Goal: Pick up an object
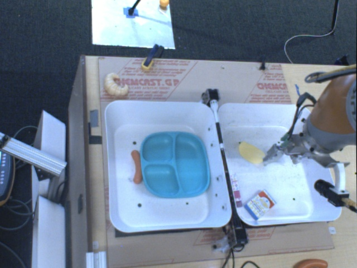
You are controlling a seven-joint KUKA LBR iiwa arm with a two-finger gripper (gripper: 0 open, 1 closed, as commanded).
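In the right bin (304, 214), a small box (260, 203) lies at six o'clock and a yellow piece (251, 153) at nine. The gripper (273, 154) sits just beside the yellow piece; whether it's open, I cannot tell. Best to centre over it before closing, since it looks flat and slippery.

Grey arm with orange band (334, 102) enters from the right side of the frame, over the right-hand shallow white bin (290, 214). Wrist angled downward and leftward toward the bin's middle. Metal two-finger claw (272, 155) low over the bin floor, tip pointing left. Cable loops along the wrist's upper side. Finger state not resolvable from this angle.
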